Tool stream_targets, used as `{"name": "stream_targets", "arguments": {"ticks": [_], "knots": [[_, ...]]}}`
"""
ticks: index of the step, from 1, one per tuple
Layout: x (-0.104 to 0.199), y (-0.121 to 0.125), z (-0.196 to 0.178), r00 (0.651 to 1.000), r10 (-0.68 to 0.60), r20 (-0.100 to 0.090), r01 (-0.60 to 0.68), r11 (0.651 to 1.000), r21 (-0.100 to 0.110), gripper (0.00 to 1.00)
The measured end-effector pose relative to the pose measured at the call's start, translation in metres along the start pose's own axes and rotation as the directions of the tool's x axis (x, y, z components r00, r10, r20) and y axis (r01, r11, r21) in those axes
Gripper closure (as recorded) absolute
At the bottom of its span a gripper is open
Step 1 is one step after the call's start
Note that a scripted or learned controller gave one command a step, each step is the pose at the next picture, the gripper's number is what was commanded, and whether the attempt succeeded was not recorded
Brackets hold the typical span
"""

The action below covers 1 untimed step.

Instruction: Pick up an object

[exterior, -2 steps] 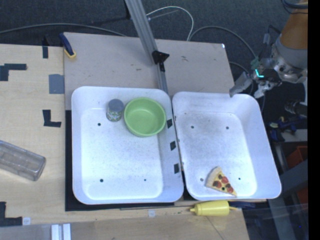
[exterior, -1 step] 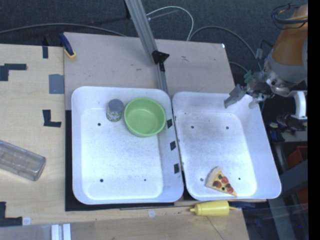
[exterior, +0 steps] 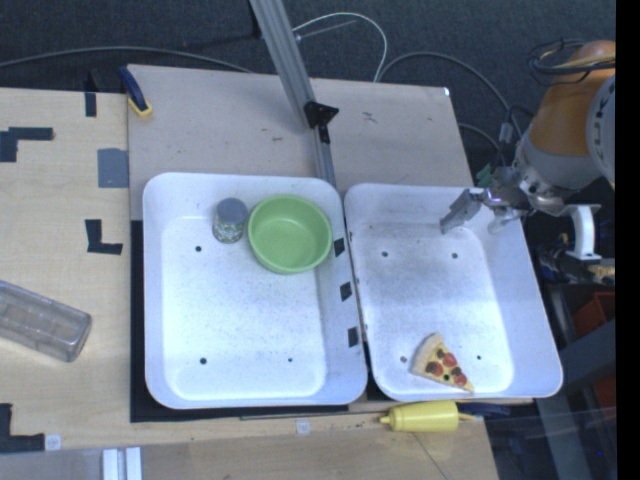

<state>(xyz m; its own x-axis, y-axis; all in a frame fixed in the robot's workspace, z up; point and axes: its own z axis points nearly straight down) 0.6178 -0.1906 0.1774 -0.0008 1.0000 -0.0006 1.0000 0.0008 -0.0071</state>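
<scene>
Two shallow white bins sit side by side on a bench, viewed from above at a slant. The right bin (exterior: 520,298) serves as the landmark. The gripper (exterior: 478,208) hangs over this bin's far right corner, near the rim. One grey finger (exterior: 460,211) points down and to the left toward the bin floor; a second, paler one lies closer to the rim. A visible gap separates the two, and nothing lies between them, so the tool stands spread and empty. The arm (exterior: 570,118) behind it is cut off by the picture's right side, so just the orange band and part of the grey wrist can be made out.

A pizza slice toy (exterior: 440,361) lies flat on the right bin's floor near the front edge, well apart from the gripper. A yellow bottle (exterior: 423,417) lies on its side just outside the right bin's front rim.

To the left of the right bin, touching it along one side, is the left bin (exterior: 180,368). In its far half a green bowl (exterior: 290,233) stands upright, and a small grey-capped jar (exterior: 230,220) stands just beside the bowl; the jar's label is too blurred to read. A clear plastic container (exterior: 40,320) lies well to the left, partly cut off by the picture's edge.
</scene>
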Motion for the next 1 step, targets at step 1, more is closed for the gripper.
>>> {"name": "stream_targets", "arguments": {"ticks": [1], "knots": [[0.011,-0.0027,0.054,1.0,-0.001,-0.001,0.001,1.0,0.0,0.0]]}}
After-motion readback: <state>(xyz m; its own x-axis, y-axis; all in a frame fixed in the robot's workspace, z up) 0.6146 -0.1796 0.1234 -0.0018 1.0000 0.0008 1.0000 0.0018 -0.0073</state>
